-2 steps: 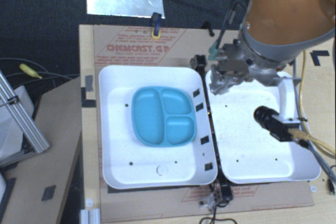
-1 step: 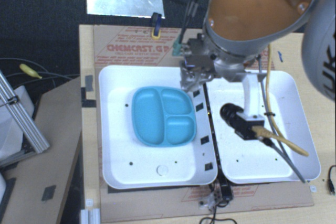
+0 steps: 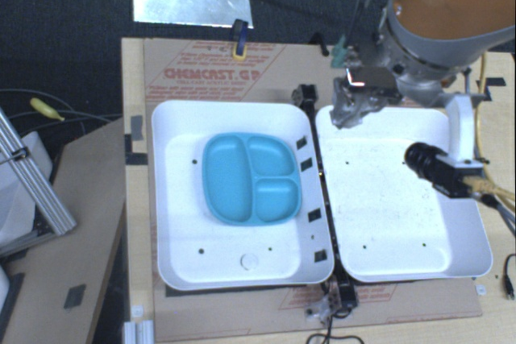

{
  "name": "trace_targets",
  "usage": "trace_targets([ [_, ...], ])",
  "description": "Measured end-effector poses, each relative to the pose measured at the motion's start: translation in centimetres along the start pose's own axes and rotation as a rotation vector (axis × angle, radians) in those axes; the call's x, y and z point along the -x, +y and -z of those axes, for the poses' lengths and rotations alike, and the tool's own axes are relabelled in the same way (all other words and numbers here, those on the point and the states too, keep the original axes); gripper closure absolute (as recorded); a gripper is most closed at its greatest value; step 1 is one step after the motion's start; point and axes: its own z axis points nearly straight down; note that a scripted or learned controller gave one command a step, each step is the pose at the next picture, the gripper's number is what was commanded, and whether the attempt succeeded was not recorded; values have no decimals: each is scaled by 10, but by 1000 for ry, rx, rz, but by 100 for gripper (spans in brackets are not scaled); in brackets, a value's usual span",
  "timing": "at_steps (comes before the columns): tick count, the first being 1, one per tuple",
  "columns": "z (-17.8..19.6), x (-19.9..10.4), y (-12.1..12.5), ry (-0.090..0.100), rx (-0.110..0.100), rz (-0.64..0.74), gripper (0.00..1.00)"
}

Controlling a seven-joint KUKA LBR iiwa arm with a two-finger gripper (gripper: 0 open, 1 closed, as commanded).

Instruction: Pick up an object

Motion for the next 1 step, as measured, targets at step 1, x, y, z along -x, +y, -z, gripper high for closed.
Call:
trace_targets([
  [1,-1,-52,-1,2,-3,13,100],
])
